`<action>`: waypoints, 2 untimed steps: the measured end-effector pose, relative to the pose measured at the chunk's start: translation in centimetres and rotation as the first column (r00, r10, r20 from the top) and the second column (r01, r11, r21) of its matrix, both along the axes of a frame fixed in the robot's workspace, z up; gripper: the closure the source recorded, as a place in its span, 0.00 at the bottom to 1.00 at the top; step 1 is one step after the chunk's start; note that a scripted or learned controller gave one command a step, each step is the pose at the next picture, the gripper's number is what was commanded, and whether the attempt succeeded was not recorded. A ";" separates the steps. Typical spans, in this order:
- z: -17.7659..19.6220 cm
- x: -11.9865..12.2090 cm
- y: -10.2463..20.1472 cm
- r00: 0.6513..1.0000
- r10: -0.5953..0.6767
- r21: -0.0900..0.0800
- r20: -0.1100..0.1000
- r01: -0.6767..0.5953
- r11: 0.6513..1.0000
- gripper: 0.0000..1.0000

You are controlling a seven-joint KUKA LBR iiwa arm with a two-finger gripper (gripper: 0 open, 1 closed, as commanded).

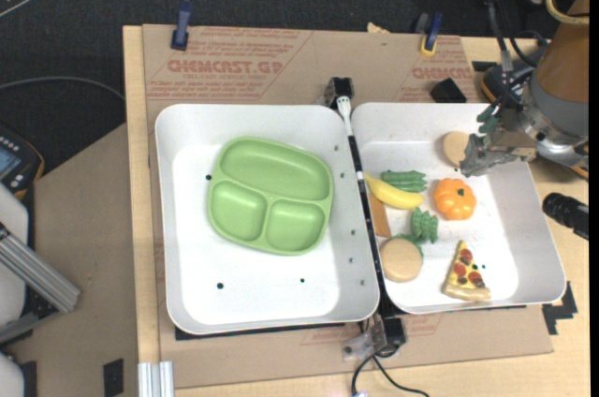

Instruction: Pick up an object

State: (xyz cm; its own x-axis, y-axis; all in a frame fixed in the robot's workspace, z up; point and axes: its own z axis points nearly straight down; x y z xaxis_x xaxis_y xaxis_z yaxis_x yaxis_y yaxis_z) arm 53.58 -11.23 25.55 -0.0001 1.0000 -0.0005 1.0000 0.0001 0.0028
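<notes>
The arm is reaching into the right bin (524, 287), and its claw (475, 159) is hanging low over the bin's far part, just above and to the right of the orange pumpkin (454, 198). Whether the claw is spread or pressed together I cannot tell; the dark metal blurs together there, and nothing can be seen pinched in it.

This looks like the approach step: no object is being lifted yet. The nearest candidates are the pumpkin and a tan round piece (455, 146) lying just beyond the pumpkin, right beside the claw. Left of the pumpkin are lying a banana (393, 193) and green beans (403, 179); nearer the camera from it are a green leafy piece (425, 224), a tan cookie (403, 259) and a pizza slice (465, 273). A green divided plate (270, 195) is sitting in the left bin (187, 227), well apart from the pumpkin.

The next move probably calls for settling on one target, centring over it and descending squarely; the pumpkin's rounded sides could slip.
</notes>
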 end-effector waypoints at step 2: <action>6.1 -5.8 8.4 1.000 -0.001 0.001 0.004 0.001 1.000 1.00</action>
State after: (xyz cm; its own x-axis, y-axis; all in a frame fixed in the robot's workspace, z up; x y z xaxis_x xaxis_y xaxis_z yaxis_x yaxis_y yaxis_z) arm 47.82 -2.86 31.67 0.0008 1.0000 0.0003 1.0000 -0.0008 0.0072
